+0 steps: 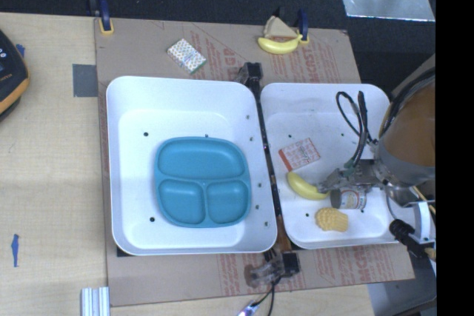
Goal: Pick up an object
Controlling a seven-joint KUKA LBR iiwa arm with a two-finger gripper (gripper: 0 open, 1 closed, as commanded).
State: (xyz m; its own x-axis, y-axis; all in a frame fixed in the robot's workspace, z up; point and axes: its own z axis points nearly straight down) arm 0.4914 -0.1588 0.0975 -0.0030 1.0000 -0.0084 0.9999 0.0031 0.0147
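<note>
In the right bin [311, 96] lie a yellow banana [304, 186], a red-and-white card [299, 154], a bumpy yellow piece [331, 219] and a small can-like object [351, 199]. My gripper [339, 181] is low in this bin, reaching in from the right, just right of the banana and above the can. A black cable [354, 115] loops above it. The left bin [126, 107] holds a blue sectioned tray [201, 180].
Outside the bins on the cardboard lie a second banana with a sandwich-like piece [280, 41] at the back, and a patterned square packet [186, 55]. Clamps sit at the bins' joint, front and back. A yellow-black device [9, 78] rests at far left.
</note>
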